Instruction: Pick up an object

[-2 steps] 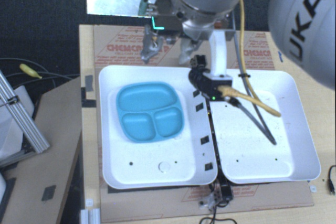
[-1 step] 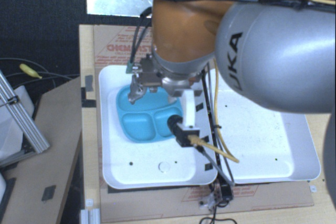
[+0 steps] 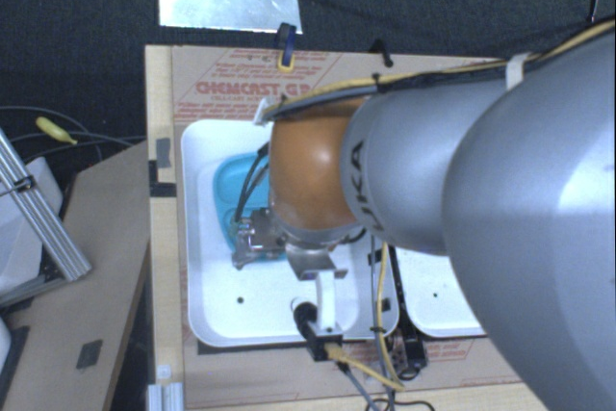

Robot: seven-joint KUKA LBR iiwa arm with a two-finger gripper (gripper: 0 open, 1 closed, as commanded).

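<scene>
The arm (image 3: 462, 159) was seen low over the left bin (image 3: 207, 303), hiding much of a blue object (image 3: 234, 188). Gripper state could not be told. A blind, off-centre grasp was judged likely.

The cardboard sheet (image 3: 255, 77) under the bins carries red print; its big line reads about "CHEMCAST GP", and the smaller lines are too blurred. The grey arm (image 3: 462, 178) shows the letters "UKA" in black.
</scene>
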